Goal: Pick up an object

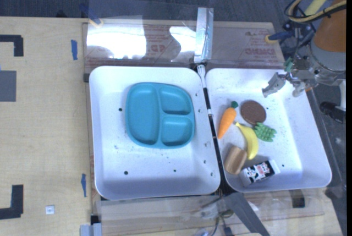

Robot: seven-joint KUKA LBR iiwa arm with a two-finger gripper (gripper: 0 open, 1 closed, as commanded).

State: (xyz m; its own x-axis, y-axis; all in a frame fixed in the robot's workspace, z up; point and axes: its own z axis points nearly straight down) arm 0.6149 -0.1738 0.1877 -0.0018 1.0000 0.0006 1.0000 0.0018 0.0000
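The right bin holds several toy foods. An orange carrot lies by its left wall, beside a brown round patty. A yellow banana curves below them, with a green leafy piece at its right. A tan bread piece and a black-and-white carton lie near the front. My gripper hangs over the bin's upper right part, open, with nothing between its fingers, up and to the right of the patty.
The left bin bears a blue divided plate. A clear plastic wall stands behind both bins. Yellow and black cables loop above the arm at the upper right. Wooden bench lies to the left.
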